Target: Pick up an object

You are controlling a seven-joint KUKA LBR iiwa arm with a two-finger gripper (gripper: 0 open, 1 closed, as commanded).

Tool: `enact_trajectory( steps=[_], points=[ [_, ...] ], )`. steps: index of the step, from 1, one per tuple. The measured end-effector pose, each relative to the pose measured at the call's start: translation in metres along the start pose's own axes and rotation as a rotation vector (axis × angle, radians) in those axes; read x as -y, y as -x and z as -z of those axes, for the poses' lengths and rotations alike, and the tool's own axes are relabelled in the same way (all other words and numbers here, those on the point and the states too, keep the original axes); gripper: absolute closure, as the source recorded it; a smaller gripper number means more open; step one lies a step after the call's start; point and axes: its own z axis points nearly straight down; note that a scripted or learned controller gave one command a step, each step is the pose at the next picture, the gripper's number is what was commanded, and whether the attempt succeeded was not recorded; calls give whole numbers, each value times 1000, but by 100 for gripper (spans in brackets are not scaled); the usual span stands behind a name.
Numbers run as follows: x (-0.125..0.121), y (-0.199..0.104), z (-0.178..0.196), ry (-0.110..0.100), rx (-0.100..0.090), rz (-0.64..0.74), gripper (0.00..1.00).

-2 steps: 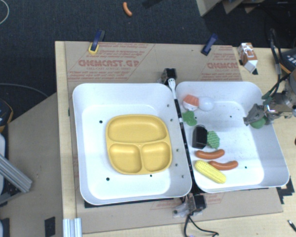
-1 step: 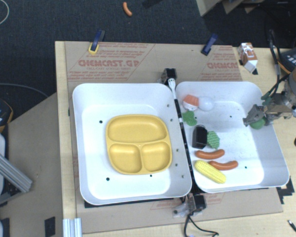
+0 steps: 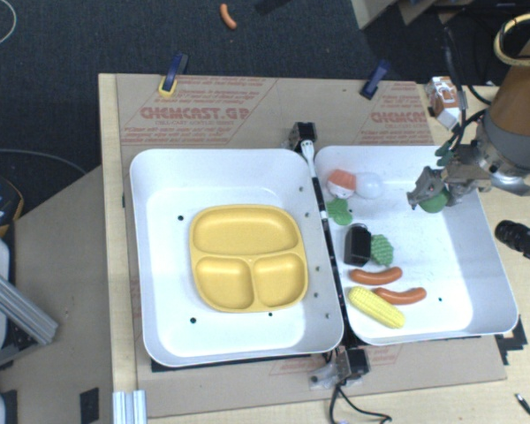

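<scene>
Camera view has the gripper [image 3: 431, 197] in the right bin [image 3: 490, 268], fingers pinching a small green object [image 3: 435, 203], so I'd lift straight up slowly to keep it.

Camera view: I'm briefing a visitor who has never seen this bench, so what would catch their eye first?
The yellow tray, split into three compartments, sits alone in the middle of the left bin. The right bin holds a cluster of toy food along its left side: corn, two sausages, broccoli. The gripper hangs over that bin's upper right with a green object at its tip.
</scene>
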Motion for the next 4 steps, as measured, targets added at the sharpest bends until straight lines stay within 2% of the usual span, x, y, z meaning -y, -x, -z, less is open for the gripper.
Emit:
enact_trajectory(
  steps=[2,4],
  points=[
    [-49,-98,-21,-1,0,-1,100],
    [-61,-125,-7,-1,-1,-2,100]
  ],
)
